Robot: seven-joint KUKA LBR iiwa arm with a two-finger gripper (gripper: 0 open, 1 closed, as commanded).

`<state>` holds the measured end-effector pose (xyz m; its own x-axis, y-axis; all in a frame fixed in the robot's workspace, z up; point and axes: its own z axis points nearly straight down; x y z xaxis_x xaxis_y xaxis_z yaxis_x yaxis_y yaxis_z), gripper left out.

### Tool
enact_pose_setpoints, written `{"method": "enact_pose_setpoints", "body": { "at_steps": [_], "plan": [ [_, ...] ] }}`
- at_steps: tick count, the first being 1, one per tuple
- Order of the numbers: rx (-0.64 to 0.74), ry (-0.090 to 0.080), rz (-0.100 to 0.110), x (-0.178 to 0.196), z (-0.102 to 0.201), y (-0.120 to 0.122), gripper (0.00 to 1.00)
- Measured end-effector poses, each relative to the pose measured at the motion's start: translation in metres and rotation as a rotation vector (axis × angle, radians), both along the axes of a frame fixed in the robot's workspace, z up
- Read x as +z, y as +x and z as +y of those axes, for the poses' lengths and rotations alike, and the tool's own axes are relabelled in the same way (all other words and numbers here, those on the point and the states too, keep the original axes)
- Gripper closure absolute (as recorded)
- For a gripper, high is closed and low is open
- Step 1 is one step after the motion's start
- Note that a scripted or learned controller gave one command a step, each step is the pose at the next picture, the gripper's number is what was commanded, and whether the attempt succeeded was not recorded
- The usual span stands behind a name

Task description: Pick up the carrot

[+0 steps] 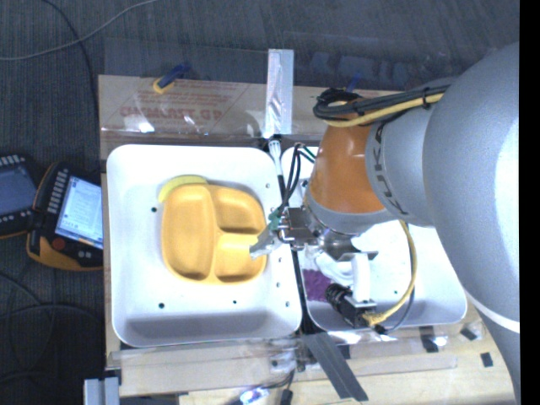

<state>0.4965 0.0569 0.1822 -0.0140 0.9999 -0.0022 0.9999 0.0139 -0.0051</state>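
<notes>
My grey arm with its orange band point(346, 175) reaches in from the right and hangs over the inner edge of the right bin point(439, 310). The gripper point(275, 231) sits low at the wall between the two bins, its tip just over the right rim of a yellow divided plate point(207, 230). The arm's wrist and cables cover most of the right bin's floor. A small purple object point(314, 283) peeks out from under the wrist at the right bin's near left corner.
The yellow plate lies in the middle of the left bin point(139, 310), with white floor around it. A handheld controller point(67, 218) rests on the floor at left. A clear plastic sheet point(186, 108) lies behind the bins.
</notes>
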Motion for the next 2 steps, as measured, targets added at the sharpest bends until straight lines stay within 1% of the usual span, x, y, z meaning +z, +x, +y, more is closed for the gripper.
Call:
{"method": "enact_pose_setpoints", "body": {
  "at_steps": [1, 2],
  "plan": [
    [0.000, 0.000, 0.000, 0.000, 0.000, 0.000, 0.00],
    [0.251, 0.001, -0.001, 0.001, -0.028, -0.013, 0.00]
  ]
}}
